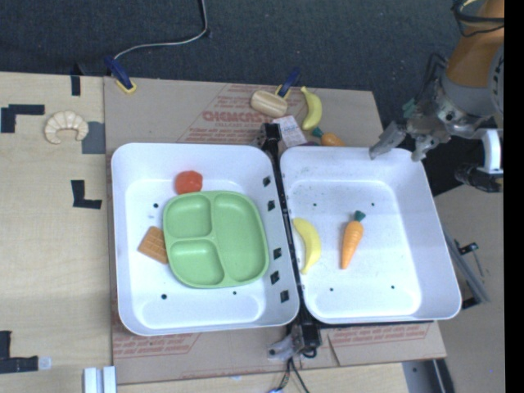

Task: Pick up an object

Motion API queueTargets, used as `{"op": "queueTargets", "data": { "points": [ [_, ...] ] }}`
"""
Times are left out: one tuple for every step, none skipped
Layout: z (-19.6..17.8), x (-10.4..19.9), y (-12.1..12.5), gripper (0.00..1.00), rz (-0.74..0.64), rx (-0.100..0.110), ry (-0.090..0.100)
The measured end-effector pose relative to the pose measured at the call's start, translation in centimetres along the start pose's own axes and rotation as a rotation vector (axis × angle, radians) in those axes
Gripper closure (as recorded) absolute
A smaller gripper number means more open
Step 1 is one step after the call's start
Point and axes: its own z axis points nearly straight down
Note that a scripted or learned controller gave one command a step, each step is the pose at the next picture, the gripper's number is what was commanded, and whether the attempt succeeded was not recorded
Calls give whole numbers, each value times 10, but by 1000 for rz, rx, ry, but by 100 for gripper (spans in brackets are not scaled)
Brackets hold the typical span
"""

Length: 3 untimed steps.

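Claw [399,143], fingers apart and holding nothing, over right bin's [426,219] far right corner; carrot [351,241] and banana [308,242] inside.

Even, bright overhead light washes the white bins [360,305] nearly shadowless, with soft focus throughout and the arm [475,64] slightly blurred.

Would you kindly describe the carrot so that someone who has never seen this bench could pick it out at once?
Look in the right-hand white bin, the one nearer the arm. Near its middle lies a small toy carrot, its green top pointing toward the bin's far wall. Its only neighbour in that bin is a yellow banana against the left wall; the carrot is orange, straight and tapered.
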Motion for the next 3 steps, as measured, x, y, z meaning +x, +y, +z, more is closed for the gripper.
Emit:
{"op": "queueTargets", "data": {
  "points": [
    [53,24,-86,0,1,3,2],
    [130,48,-105,0,1,-3,0],
    [120,47,-104,100,1,-7,-4]
  ]
}}
